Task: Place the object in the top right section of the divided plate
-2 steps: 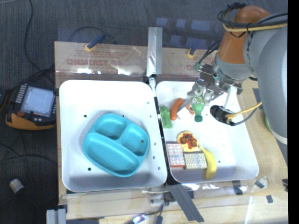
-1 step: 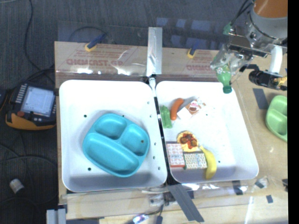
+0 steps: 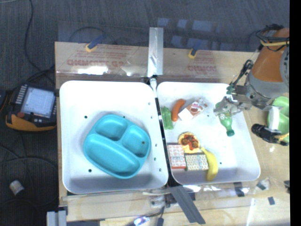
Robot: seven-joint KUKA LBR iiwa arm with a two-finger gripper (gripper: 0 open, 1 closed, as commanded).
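I saw the two bins side by side on the bench, touching along their inner walls. The left bin (image 3: 70, 126) held the divided plate (image 3: 117, 146), lying near its middle and turned at a slant. In the right bin (image 3: 249, 159), a sausage (image 3: 178, 109) lay toward the far left corner, with a leafy item (image 3: 166, 117) just to its left against the dividing wall and a small packet (image 3: 196, 108) just to its right. A bottle (image 3: 227, 124) lay toward the far right, under the gripper (image 3: 229, 105). Nearer me, a pizza slice (image 3: 189, 141) sat above two flat boxes (image 3: 187, 161), with a banana (image 3: 211, 164) beside them on the right. A handheld pendant (image 3: 33, 107) lay left of the bench.
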